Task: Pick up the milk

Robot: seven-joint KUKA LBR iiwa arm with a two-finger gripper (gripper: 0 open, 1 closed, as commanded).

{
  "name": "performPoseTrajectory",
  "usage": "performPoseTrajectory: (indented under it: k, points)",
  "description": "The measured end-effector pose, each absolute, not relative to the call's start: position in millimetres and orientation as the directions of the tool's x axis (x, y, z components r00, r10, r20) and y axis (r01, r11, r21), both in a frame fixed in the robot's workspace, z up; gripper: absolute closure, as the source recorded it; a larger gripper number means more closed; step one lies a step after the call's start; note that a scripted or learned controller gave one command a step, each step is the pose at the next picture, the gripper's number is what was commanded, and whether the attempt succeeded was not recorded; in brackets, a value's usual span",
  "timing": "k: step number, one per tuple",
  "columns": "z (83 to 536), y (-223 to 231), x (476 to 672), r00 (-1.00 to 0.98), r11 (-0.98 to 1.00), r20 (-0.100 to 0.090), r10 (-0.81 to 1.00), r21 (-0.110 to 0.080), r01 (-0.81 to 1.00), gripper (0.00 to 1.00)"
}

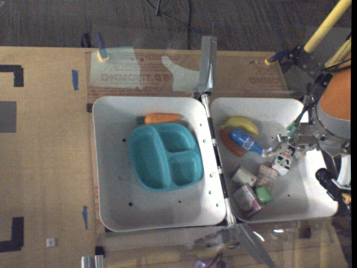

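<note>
White plastic is forming both bins, which are being shown side by side on a tan bench [44, 166]. The left bin [111, 205] is being occupied by a teal tray [165, 156] with three compartments, and an orange carrot [163, 118] is lying just beyond the tray's far edge.

The right bin [301, 202] is being reached into from the right by the arm, whose orange band [338, 96] is being seen at the edge. The gripper [285, 151] is being held low over the middle of this bin. A small white carton with dark patches, the milk [283, 162], is being seen directly under the fingertips and touching them; whether it is being clamped between the fingers or merely pressed from above cannot be told.

A yellow banana [243, 124] is lying at the far side of the right bin, with a blue bottle [246, 141] and a red item [230, 143] just beside it. Nearer the front, a white cup [244, 176], a pinkish box [266, 175], a green block [264, 194] and a printed pouch [246, 200] are being clustered close together, left of the milk.
</note>
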State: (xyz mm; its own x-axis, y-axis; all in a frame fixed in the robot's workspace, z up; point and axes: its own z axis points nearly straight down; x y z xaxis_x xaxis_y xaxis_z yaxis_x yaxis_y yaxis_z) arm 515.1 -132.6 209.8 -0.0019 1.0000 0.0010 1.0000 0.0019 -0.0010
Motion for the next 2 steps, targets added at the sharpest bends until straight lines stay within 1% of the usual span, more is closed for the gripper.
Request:
performPoseTrajectory:
  k: [1,2]
  points:
    - [105.4,-215.6,552.0,-0.007,0.007,0.001,1.0,0.001,1.0,0.0]
    - [115.3,-218.3,551.8,0.0,0.0,0.0,1.0,0.004,1.0,1.0]
